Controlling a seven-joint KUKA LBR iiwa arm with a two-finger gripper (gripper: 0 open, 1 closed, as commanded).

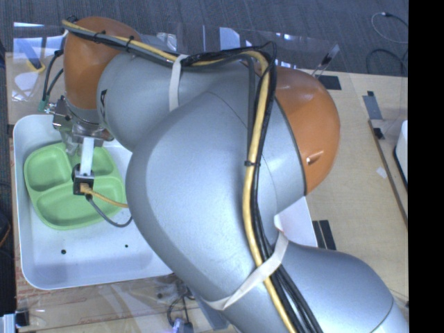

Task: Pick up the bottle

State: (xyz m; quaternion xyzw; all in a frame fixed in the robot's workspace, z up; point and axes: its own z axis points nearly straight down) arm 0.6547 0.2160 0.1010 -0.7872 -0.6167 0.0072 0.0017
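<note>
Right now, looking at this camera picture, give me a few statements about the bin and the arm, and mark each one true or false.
1. A green divided plate lies in the white bin at the view's left. True.
2. The gripper hangs over that plate. True.
3. The plate is red and has no compartments. False: it is green, with several compartments.
4. The arm reaches in from the view's left. False: it comes in from the right and crosses most of the picture.
</note>
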